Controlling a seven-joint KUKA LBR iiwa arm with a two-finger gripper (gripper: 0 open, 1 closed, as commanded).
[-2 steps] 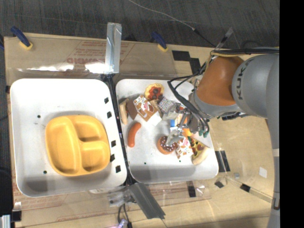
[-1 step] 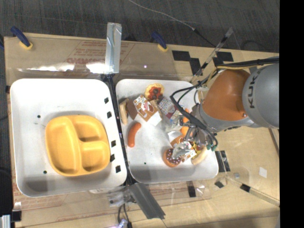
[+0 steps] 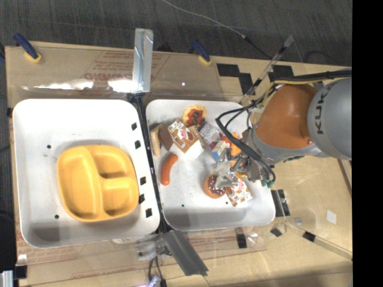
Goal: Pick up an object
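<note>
Donut lies just beside fingers.

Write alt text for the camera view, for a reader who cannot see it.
A grey and orange robot arm reaches from the right over the right white bin, its gripper low among a cluster of small toy foods beside a sausage. The left white bin holds a yellow divided tray.
</note>
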